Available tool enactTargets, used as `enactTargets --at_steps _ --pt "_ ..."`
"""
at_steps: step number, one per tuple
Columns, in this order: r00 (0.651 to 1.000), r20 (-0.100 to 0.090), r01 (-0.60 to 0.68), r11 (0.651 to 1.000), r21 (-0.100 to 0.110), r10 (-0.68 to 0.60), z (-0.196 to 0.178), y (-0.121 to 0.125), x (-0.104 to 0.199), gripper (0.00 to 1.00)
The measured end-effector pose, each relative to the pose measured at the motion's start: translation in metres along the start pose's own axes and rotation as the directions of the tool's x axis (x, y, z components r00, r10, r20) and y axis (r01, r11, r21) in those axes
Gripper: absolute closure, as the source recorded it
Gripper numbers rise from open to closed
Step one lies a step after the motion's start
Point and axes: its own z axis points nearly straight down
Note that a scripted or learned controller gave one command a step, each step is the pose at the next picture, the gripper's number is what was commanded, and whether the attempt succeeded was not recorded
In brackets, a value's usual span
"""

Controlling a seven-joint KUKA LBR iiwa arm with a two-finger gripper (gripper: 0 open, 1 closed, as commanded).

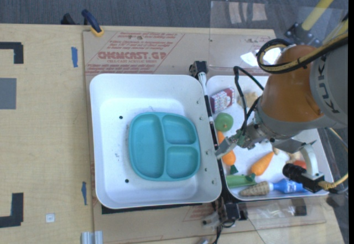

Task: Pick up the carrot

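Camera view looks down on the tabletop [44, 126], and the biggest thing going on is the arm [290, 91] reaching in from the right and hanging over the right bin [326, 168], probably because that's where all the toy food is piled.

The left bin [105, 143] sits just beside it, the two touching along their inner edges, and it carries a teal divided tray [164, 145] roughly in its middle. Nothing lies in the tray's compartments, so I'd guess it's there as a drop-off spot.

Down at the business end, the fingers [229, 143] sit low over the right bin's left edge, right by a small orange piece [228, 157] and just below a green round fruit [224, 122]. Can't tell how far apart they are or if they've got anything, too much clutter and shadow there.

The carrot [262, 164] lies tilted near the bin's bottom edge, a bit right of the fingers and apart from them. To me it isn't grabbed yet. A corn cob [255, 188] and a green veggie [239, 180] lie along the bottom edge just below it, so the grab looks cramped.
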Motion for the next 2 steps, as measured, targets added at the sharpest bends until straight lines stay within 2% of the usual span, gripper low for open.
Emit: enactTargets --at_steps 2 --pt "1.000 0.000 -0.001 1.000 0.000 0.001 -0.0002 -0.0001 -0.0005 0.00"
